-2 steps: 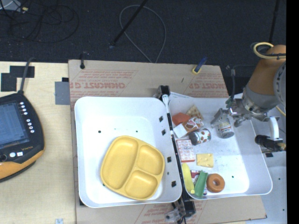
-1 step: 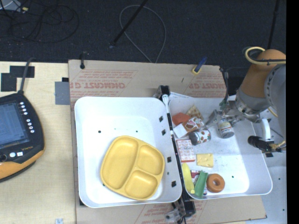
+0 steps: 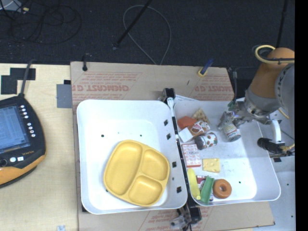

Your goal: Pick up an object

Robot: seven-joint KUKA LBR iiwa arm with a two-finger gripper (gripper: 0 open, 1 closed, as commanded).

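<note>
My gripper [image 3: 229, 123] hangs low over the upper right part of the right bin [image 3: 262, 177], with the grey arm and its orange band [image 3: 265, 78] reaching in from the right. Just under it is a small silvery can-like thing [image 3: 232, 133]; whether the gripper touches it I cannot tell. To its left lie a can with a mushroom label [image 3: 208, 140], a red piece [image 3: 188, 124] and a pizza slice [image 3: 200, 115]. Lower down lie a cheese square [image 3: 211, 165], a donut [image 3: 222, 188], a green cucumber [image 3: 207, 189] and a yellow banana [image 3: 193, 182].
The left bin [image 3: 96, 124] holds a yellow divided plate [image 3: 136, 172]. A printed card [image 3: 192, 154] lies by the wall between the bins. A teach pendant [image 3: 17, 136] sits at the far left of the bench. Cables run behind the bins.
</note>
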